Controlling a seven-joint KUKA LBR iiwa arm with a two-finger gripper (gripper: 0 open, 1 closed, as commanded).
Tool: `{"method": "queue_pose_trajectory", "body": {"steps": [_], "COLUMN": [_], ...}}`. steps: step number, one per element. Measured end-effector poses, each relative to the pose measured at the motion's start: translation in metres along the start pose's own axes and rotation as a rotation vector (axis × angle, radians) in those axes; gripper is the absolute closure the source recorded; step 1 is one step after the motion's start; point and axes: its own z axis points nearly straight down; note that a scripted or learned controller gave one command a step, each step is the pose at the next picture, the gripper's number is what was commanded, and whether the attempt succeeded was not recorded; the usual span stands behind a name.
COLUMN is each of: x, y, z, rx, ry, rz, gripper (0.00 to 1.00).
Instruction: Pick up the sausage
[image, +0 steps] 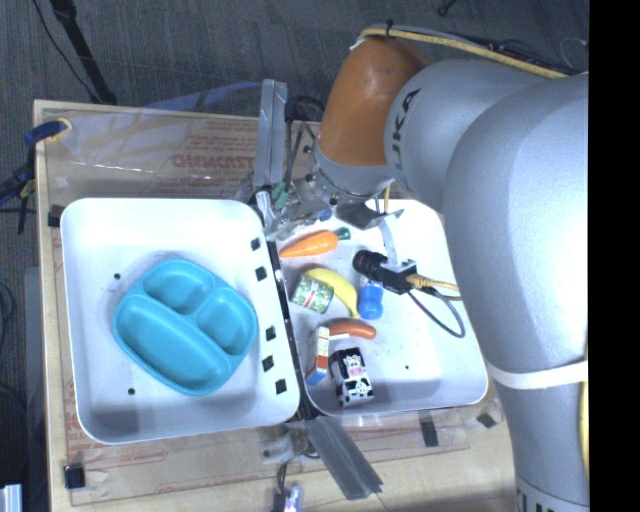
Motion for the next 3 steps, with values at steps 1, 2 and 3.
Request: {"method": "queue_pose_trajectory", "body": {"steps": [1,2,3], "x": [0.000,0.001,0.045], "y": [0.000,0.001,0.039], "z": [-0.010,-0.019,0.008], "rx": [0.001,0.002,-0.007], "ry": [0.000,0.000,-0.002], "rz": [-0.003,-0.006,-0.194], "gripper": [1.00,1.00,1.00]}}
